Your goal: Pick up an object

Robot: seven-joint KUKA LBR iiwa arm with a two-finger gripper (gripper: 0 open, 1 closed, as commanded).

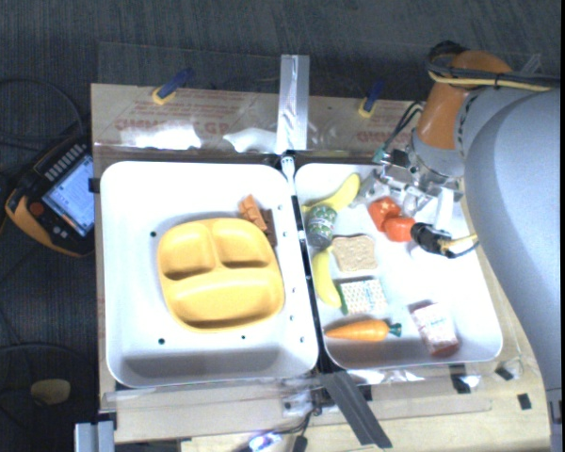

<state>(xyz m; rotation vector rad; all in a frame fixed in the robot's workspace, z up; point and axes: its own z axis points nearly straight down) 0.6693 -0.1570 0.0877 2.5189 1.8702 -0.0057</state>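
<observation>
The grey arm (518,186) fills the right side, its orange band (443,111) sitting above the wrist at the upper right of the right bin (480,318). The left bin (132,252) holds a yellow tray (219,271) with three compartments, lying slightly turned, and a small brown piece (255,213) just beyond the tray's far right corner, near the wall between the bins.

The right bin holds the smaller items. A banana (340,193) lies at a slant near the far left corner, and a second banana (324,276) runs along the left wall. A dark green round item (320,224) sits between them. Just right of it is a slice of bread (354,252), and below that a pale checked block (363,296). A carrot (358,330) lies along the near edge, and a small red-and-white box (433,326) rests near the right corner.

The gripper (401,196) is low over the far right part of the bin, directly above a red tomato (392,218). It is touching or nearly touching the tomato; how far the gripper is open, and whether it grips anything, cannot be told from here.
</observation>
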